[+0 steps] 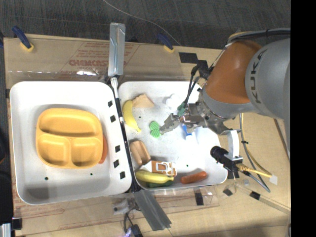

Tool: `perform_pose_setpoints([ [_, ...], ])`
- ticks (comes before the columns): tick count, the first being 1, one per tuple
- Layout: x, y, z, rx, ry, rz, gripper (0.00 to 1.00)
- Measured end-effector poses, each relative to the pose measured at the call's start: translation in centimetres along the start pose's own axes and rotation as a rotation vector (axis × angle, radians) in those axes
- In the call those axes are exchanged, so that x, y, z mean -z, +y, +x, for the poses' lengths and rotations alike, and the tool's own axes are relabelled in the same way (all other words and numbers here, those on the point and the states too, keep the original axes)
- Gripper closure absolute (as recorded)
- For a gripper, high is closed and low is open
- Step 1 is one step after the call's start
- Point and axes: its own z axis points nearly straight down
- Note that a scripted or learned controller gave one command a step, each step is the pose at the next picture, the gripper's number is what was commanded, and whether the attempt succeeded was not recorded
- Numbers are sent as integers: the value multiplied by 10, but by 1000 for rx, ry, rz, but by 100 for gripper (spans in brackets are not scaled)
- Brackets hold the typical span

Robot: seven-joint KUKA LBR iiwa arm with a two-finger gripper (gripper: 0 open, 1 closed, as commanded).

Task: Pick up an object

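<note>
Gripper (168, 125) hangs mid right bin (210, 179), fingers' state unclear, tip just beside green object (155, 129). Banana (129, 114) hugs left wall; sausage (193, 177) at bottom edge. Bare floor between them.
</note>
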Motion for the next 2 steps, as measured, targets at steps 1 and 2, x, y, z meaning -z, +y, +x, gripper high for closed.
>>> perform_pose_setpoints([
  [1,-24,39,-53,79,-2,0,0],
  [2,-89,60,-59,91,1,4,0],
])
